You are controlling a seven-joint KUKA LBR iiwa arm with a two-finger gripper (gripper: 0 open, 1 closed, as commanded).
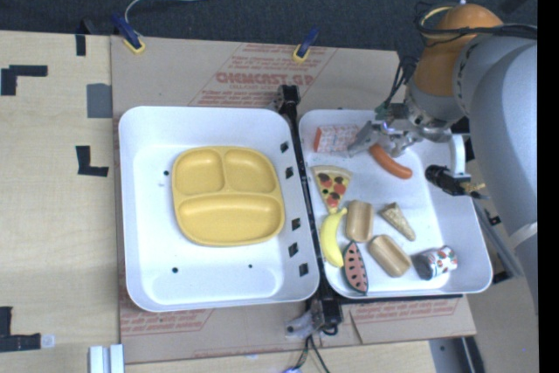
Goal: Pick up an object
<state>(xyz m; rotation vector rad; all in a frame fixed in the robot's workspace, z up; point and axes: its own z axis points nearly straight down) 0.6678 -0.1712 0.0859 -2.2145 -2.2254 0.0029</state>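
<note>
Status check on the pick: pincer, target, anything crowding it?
Pincer low in the right white bin, nothing visibly between its fingers. Red toy sausage lies just beside it, unlifted. Orange-and-white packet close on the other side.

A: Arm look?
B: Fat grey rounded arm [511,127], orange band [450,48] above the wrist, black cables looped there.
A: Tool?
B: Silver metal tool [371,138], 2 thin fingers.

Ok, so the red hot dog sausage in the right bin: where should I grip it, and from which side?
Probably grip the red hot dog sausage at its middle, coming straight down, closing across its narrow width. It lies flat and diagonal on the white right bin floor, apart from the other toy foods.
</note>
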